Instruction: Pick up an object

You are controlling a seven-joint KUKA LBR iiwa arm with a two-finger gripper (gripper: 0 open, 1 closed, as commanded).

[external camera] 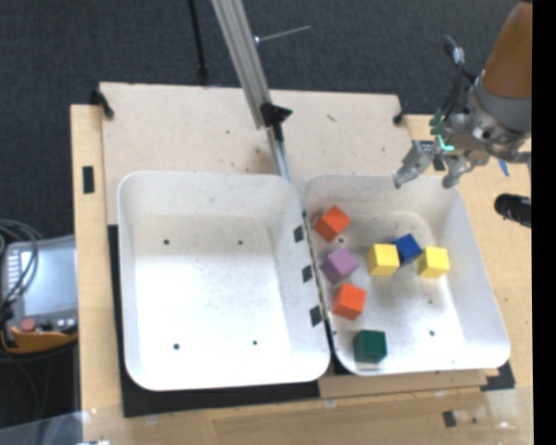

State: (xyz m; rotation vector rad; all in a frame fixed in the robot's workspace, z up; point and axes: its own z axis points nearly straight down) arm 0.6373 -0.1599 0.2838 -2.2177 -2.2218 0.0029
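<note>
The right bin (477, 276) holds several small cubes: two orange cubes (333, 222) (350, 299), a purple cube (340, 264), two yellow cubes (384, 259) (434, 261), a blue cube (408, 247) and a dark green cube (371, 346). My gripper (430, 171) hangs above the far right corner of this bin, well clear of the cubes. Its two fingers (409, 170) are spread apart with nothing between them.
The left bin (130, 248) lies beside the right one, sharing a middle wall. A slanted metal pole (246, 54) rises from behind the bins. A grey control box (37, 290) sits off the bench to the left.
</note>
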